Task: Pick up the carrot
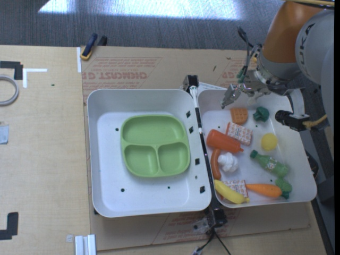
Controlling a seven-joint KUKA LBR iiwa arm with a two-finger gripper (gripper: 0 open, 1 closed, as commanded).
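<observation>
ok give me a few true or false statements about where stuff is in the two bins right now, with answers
1. The orange carrot with green top lies in the right white bin. True.
2. The green divided plate sits in the right bin. False: it sits in the left white bin.
3. The gripper holds the carrot. False: it is at the right bin's far edge, apart from the carrot.
4. The yellow banana lies beside the carrot. True.

Dark ribbed floor [133, 9] catches bright light beyond the cardboard-covered bench [42, 158].
</observation>
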